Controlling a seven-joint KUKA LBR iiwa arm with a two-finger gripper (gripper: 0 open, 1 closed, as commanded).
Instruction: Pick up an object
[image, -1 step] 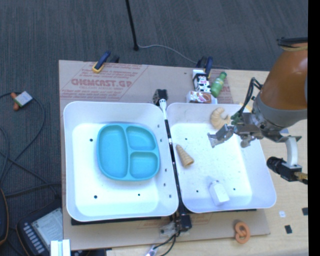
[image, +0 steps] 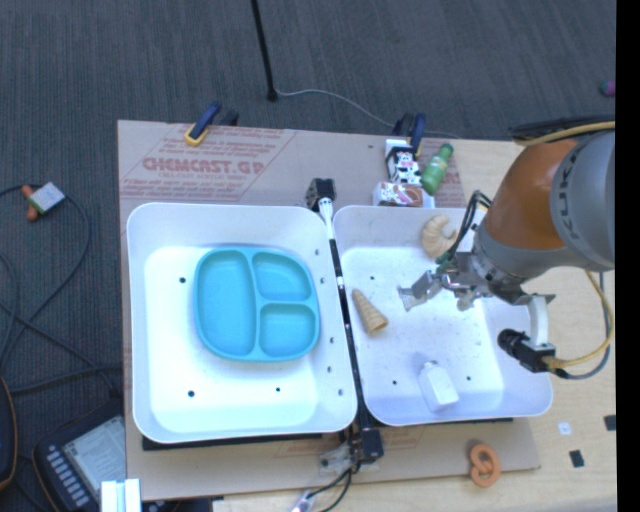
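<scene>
- Camera view: the claw (image: 418, 291) hung over the middle of the right bin (image: 520, 400), reaching leftward from the arm (image: 545, 215) at the frame's right. Nothing sat between its fingers; whether they stood apart or together I could not tell from this slant.
- The cone (image: 369, 311) lay on the bin floor just left of the claw and slightly lower in the frame, close to the bin's left wall. Its long axis ran on a diagonal, narrow tip toward the upper left, wide end toward the lower right. I judged it the nearest thing to take: the claw's tips pointed roughly at it.
- That was the relation the next move turned on: a short shift left and down the frame, with the fingers set across the cone's diagonal rather than along it.
- The white bottle (image: 436, 385) lay lower in the frame, below the claw, near the bin's bottom wall and well apart from the cone.
- The tan shell-like piece (image: 436, 235) rested in the upper part of the bin, above and right of the claw, close beside the wrist.
- The left bin (image: 160, 400) held a blue tray (image: 255, 304), well apart from the claw across the divide between the bins.
- No pick had been made: every object rested on a bin floor.
</scene>
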